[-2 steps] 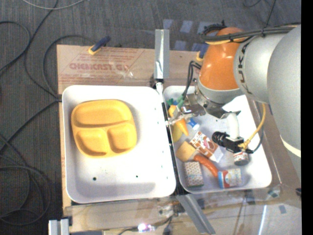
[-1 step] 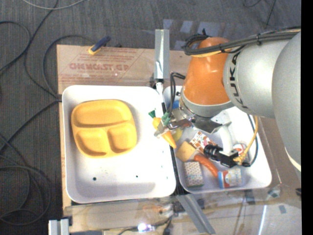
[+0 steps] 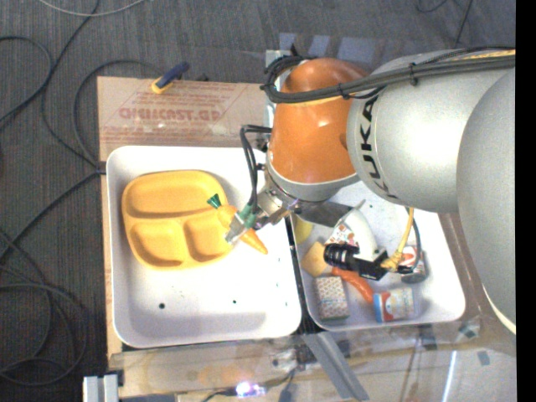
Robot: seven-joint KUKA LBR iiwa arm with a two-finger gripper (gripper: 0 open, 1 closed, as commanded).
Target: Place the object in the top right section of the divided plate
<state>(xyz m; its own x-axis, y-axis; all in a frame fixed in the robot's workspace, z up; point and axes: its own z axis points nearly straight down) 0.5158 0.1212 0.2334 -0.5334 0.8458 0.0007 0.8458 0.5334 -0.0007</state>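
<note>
A yellow divided plate [image 3: 172,216] lies in the left white bin [image 3: 201,308], toward its back left. An orange toy carrot [image 3: 254,241] with a green top [image 3: 215,200] lies slanted at the plate's right rim, its tip pointing out over the bin floor. My gripper [image 3: 247,220] reaches down from the orange wrist [image 3: 314,132] and sits on the carrot's middle. The fingers are closed on the carrot, which sticks out on both sides of them.
The right bin [image 3: 444,300] holds several items: a white cup [image 3: 353,227], a yellow piece [image 3: 311,259], a black and red tool [image 3: 356,262], a speckled block [image 3: 332,297] and a small can [image 3: 394,304]. The arm's bulk covers that bin's back. A cardboard sheet [image 3: 176,115] lies behind the left bin.
</note>
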